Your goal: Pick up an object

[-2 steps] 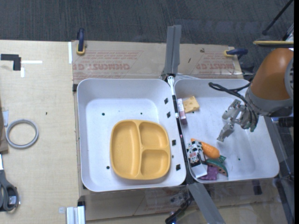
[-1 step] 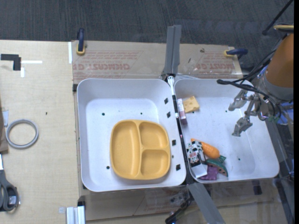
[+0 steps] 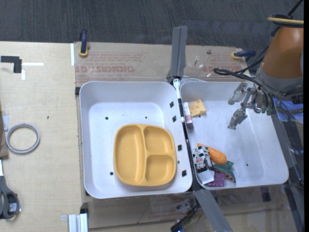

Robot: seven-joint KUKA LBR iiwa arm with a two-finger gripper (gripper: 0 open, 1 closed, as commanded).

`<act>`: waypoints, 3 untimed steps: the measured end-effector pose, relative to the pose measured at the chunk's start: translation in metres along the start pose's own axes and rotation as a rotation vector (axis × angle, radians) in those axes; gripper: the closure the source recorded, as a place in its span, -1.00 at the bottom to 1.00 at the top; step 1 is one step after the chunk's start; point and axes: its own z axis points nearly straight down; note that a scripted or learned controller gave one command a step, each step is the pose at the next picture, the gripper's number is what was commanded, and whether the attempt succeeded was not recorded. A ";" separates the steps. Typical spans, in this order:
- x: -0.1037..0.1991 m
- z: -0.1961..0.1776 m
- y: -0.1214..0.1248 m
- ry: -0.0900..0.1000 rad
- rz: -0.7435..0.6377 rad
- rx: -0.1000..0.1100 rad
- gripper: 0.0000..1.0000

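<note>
My gripper (image 3: 240, 111) hangs over the upper right part of the right bin (image 3: 263, 166), its fingers pointing down and left with nothing between them. A yellow cheese-like wedge (image 3: 196, 108) lies near the bin's upper left corner, well to the left of the gripper. At the bin's lower left sits a cluster: an orange carrot (image 3: 217, 154), a black-and-white patterned piece (image 3: 200, 158), a green piece (image 3: 225, 170) and a purple piece (image 3: 218, 179). A thin pink and white item (image 3: 187, 117) lies along the bin's left wall.
The left bin (image 3: 96, 129) holds a yellow divided plate (image 3: 145, 154). A grey divider bar (image 3: 178, 52) runs between the bins at the back. On the bench at left lie a tape ring (image 3: 21, 138) and scissors (image 3: 7, 202).
</note>
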 end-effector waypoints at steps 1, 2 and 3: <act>-0.001 -0.010 0.001 -0.005 -0.003 0.000 1.00; -0.006 -0.003 -0.062 0.001 0.291 0.001 1.00; 0.002 -0.011 -0.064 0.002 0.477 0.001 1.00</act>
